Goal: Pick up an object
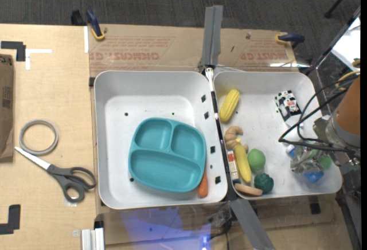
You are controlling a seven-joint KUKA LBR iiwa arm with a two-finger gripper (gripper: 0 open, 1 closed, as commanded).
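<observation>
The hand (309,164) is hovering low in the right bin's (269,79) near-right corner, its grip state impossible to tell, directly over a small blue object (314,176), with the food cluster lying to its left.

Lab bench (46,82) with clamped bins (109,128)

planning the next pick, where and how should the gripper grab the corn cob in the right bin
Grip the corn cob across its middle, coming straight down from above. It lies flat and nearly lengthwise along the bin's left wall, with bare floor on its right, so close the fingers across its narrow width, probably leaving room for the wall-side finger.
</observation>
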